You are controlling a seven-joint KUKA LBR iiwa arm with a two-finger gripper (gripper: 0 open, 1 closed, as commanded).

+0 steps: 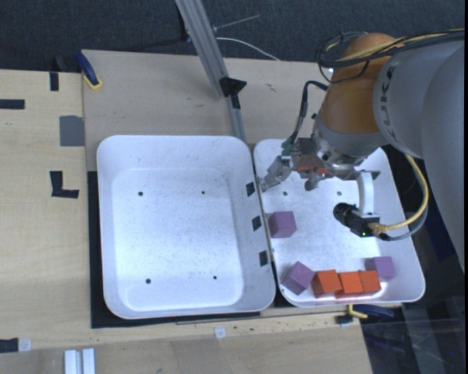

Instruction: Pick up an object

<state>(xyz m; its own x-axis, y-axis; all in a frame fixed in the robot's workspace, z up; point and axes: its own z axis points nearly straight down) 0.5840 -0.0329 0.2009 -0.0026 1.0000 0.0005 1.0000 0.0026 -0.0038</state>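
Observation:
My gripper [291, 175] hangs over the upper left part of the right bin [398, 209], its two fingers spread apart with nothing between them. A purple cube [281, 224] lies on the bin floor a little below the gripper, apart from it. Along the bin's front edge sit another purple cube [299, 276], an orange block [326, 284] joined by more orange blocks [359, 283], and a small purple cube [384, 267].
The left bin [175, 224] lies beside the right one, sharing a raised rim between them. A slanted metal pole [210, 49] reaches down toward the bins' back edge. A black cable fitting [351, 216] hangs from the arm over the right bin.

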